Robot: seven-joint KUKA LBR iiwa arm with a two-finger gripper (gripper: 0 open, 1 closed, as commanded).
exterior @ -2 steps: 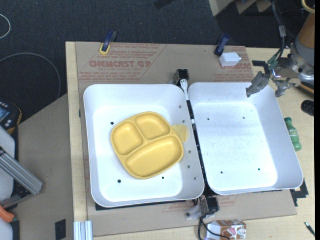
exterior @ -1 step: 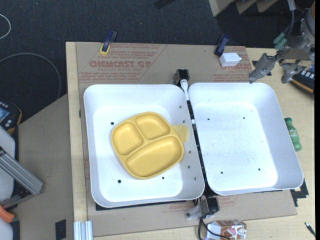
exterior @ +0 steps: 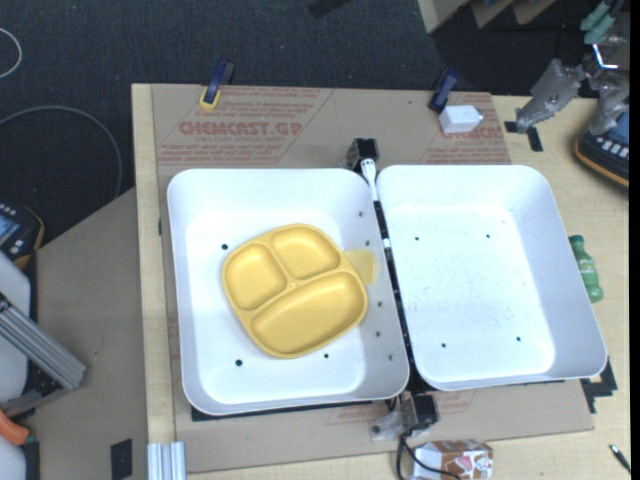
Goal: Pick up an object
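A yellow divided plate point(exterior: 294, 290) with three compartments lies flat in the left white bin point(exterior: 190, 218), near its middle. A small pale yellow piece point(exterior: 362, 265) peeks out from under the plate's right edge. The right white bin point(exterior: 480, 268) sits beside it. My gripper point(exterior: 577, 103) hangs at the upper right, beyond the far right corner of the right bin and well away from the plate. Its two grey fingers point(exterior: 545, 93) stand apart with nothing between them.
Both bins rest on a cardboard sheet point(exterior: 300, 118). A black strip point(exterior: 380, 228) runs between the bins. A white block point(exterior: 460, 119) and blue clamps point(exterior: 215, 83) sit at the far edge. A green object point(exterior: 586, 268) lies beside the right bin.
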